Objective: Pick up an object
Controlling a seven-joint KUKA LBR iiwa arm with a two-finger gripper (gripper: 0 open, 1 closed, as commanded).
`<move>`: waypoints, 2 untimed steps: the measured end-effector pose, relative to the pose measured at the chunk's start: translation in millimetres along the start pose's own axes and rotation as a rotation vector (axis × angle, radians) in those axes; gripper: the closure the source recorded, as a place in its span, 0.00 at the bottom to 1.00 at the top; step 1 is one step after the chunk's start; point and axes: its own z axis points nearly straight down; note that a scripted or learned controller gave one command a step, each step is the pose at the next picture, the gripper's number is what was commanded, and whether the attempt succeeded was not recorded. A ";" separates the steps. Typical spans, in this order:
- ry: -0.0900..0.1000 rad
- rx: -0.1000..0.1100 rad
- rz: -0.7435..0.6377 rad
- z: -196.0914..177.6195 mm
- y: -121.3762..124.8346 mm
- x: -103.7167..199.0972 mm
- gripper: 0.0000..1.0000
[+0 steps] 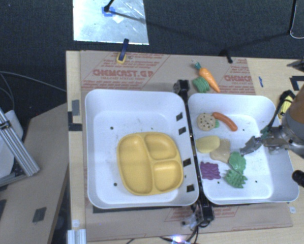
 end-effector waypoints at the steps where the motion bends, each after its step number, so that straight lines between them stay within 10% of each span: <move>1: -0.004 -0.015 -0.005 -71.4 -21.6 10.9 0.00; 2: -0.006 -0.024 -0.009 -182.2 -20.9 31.3 0.00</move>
